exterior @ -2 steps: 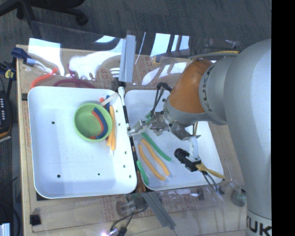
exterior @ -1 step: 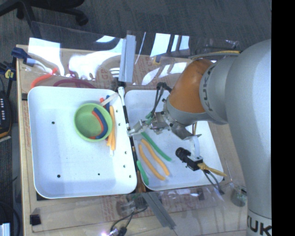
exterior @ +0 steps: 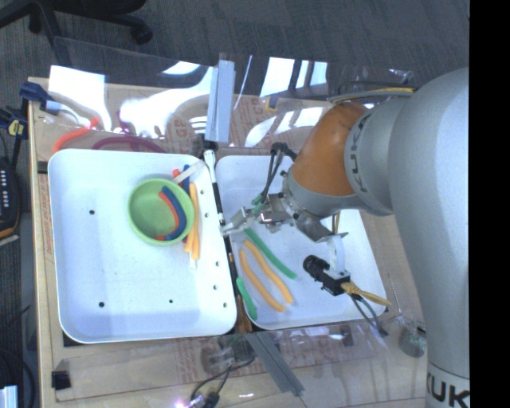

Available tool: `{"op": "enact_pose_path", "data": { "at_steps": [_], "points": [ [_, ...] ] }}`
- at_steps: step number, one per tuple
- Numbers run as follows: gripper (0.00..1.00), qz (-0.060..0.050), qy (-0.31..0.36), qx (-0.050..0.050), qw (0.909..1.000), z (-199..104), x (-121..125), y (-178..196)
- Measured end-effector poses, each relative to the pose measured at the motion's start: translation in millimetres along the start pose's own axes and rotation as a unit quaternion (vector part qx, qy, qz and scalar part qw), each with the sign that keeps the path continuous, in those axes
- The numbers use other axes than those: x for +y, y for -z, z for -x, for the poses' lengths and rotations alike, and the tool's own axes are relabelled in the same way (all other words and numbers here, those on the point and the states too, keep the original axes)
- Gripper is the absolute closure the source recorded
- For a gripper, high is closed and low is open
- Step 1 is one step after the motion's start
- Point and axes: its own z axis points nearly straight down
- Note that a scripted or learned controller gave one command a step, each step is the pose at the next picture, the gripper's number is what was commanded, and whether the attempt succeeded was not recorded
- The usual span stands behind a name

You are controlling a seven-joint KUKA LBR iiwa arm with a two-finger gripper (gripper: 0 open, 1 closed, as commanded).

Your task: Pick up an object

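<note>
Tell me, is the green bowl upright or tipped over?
Upright: the green bowl shows its open inside, resting in the left bin.

This is a robotics lab or test cell. A large grey industrial arm with an orange band reaches over a wooden tabletop that bears two white bins, set up as a fixed work station. Cables and connectors hang at the left edge, more wiring lies at the near edge, and dark office carpet with a chair base shows beyond the far side.
</note>
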Motion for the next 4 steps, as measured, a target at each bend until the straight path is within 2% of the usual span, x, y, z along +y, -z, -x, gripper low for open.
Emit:
{"op": "enact_pose_path", "data": {
  "at_steps": [4],
  "points": [
    [0.00,0.004,0.029,-0.001,0.9996,0.9,1.7,0.2]
  ]
}}
